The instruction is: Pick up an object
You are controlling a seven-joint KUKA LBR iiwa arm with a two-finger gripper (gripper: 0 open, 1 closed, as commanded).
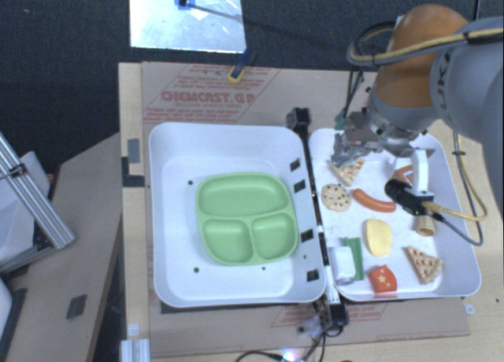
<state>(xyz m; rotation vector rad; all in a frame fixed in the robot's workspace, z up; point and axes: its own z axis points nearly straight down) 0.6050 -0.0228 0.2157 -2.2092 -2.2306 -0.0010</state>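
Claw [344,153] right above pizza slice [347,171], R bin [457,274].

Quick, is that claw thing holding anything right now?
Gripper: low in the right bin, just above the pizza slice; whether it grips anything cannot be told.
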